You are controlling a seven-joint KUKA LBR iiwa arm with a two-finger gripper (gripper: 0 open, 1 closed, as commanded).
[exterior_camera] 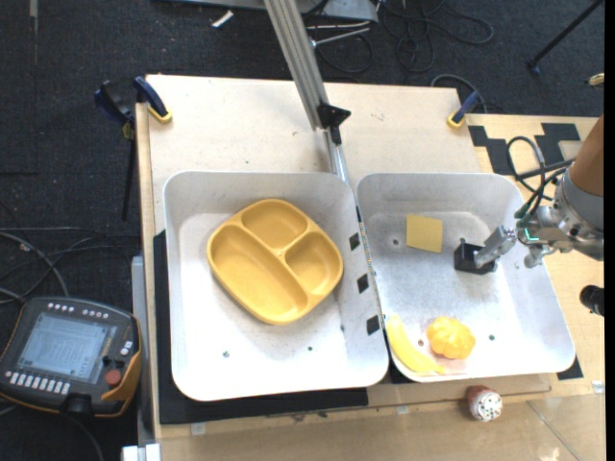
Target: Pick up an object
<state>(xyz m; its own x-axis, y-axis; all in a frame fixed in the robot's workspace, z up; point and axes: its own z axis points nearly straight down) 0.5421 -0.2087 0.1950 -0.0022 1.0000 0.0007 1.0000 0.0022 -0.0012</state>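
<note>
Object candidates for the pick lie in the right bin point(534, 317): a yellow square block point(425, 232) in the far half, nearer the bin's left edge; a lumpy yellow object point(450, 338) close to the near edge; and a banana point(407, 350) along the near edge at the near-left corner. The left bin point(192, 339) carries a yellow divided plate point(276, 260) at its centre.

The gripper point(527, 238) stands over the right edge of the right bin, about midway along that edge. Whether it is released or clenched cannot be told from the camera view. No object is seen in its grasp.

Step in hand, as judged: approach. No candidate appears lifted or touched, so the pick is not yet made.

Next move, as judged:
- Select one target. The yellow square block is nearest the gripper and stands apart from the other items.
- Travel inward from the right edge until centred above the target.
- Descend and close on it, then lift clear of the bin floor
</note>
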